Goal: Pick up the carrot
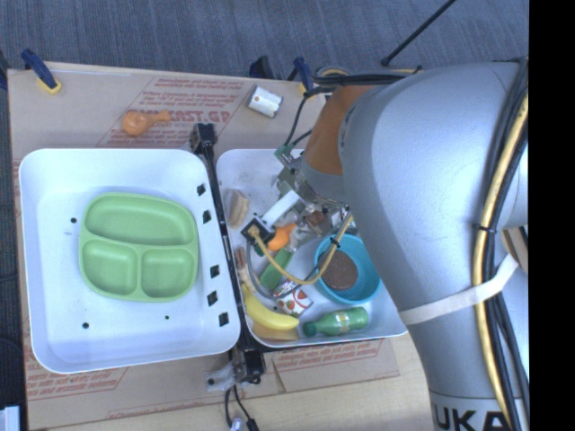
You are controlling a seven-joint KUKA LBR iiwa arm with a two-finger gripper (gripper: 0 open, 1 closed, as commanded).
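While the grey arm with the orange band (422,196) is reaching in from the right of the frame, its fingers (286,221) are hanging over the middle of the right white bin (235,164), and I cannot tell if they are released or clenched. The small orange carrot (281,237) is lying just below them, in the centre of the frame, and it is not looking lifted, so I judge the grasp is not yet done. Several things are crowding it: a yellow banana (268,320), a green plastic bottle (338,321) and a blue round bowl (349,272). A green divided plate (139,245) is resting in the left white bin (45,241).
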